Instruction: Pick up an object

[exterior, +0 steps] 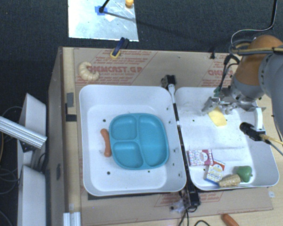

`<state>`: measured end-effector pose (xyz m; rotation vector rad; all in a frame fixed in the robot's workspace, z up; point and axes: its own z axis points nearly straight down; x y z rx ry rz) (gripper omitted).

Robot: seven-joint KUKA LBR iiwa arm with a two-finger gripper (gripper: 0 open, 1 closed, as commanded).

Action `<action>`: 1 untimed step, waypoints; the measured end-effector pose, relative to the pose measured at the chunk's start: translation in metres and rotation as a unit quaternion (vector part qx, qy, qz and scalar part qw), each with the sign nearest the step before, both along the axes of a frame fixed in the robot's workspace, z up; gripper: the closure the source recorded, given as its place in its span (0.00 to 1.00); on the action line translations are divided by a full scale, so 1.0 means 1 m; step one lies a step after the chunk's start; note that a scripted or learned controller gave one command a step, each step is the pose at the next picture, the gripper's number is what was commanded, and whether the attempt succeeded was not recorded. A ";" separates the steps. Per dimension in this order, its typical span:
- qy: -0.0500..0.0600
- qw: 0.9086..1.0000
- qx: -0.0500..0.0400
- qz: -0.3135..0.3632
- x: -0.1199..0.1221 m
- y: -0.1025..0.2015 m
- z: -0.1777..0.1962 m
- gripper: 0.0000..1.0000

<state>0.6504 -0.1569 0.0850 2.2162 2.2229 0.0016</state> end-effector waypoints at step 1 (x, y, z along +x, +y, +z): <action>-0.002 1.000 -0.001 0.002 0.001 0.000 0.011 1.00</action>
